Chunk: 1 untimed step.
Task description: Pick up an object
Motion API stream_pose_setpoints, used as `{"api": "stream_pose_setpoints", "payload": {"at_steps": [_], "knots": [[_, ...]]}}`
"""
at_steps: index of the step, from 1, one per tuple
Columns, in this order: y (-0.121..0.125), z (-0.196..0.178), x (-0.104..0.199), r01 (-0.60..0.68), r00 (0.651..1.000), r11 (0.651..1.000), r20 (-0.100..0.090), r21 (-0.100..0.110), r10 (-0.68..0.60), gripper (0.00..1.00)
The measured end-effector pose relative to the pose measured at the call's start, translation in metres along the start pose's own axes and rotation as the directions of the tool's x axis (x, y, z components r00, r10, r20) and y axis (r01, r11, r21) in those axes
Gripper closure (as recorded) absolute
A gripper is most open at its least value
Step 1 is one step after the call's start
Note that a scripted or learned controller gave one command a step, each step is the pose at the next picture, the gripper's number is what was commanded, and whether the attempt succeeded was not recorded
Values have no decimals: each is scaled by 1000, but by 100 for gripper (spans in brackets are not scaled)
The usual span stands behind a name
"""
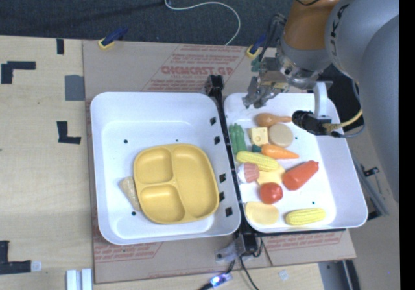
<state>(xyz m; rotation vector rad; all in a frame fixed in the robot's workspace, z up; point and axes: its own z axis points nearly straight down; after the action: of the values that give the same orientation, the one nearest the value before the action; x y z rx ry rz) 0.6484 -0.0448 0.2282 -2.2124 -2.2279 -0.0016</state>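
Note:
My gripper point(257, 95) hangs over the far left corner of the right bin point(343, 178), its fingers spread with nothing between them. Just in front of it lie several toy foods: a brown drumstick point(272, 119), a beige round piece point(281, 134), a carrot point(280, 151), a green pickle point(237, 135), a corn cob point(258, 160), a red pepper point(300, 174), a tomato point(271, 193), a pale yellow slice point(261, 213) and a second corn cob point(305, 217).
The left bin point(110, 120) holds a yellow divided plate point(175, 182) with a tan piece point(129, 189) tucked under its left edge. A black divider point(220, 133) runs between the bins. A white cable point(201, 6) lies behind the bench.

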Motion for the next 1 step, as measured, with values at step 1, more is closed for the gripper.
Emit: {"api": "stream_pose_setpoints", "payload": {"at_steps": [1], "knots": [[-6,14,54,-1,1000,1000,1,3,1,100]]}}
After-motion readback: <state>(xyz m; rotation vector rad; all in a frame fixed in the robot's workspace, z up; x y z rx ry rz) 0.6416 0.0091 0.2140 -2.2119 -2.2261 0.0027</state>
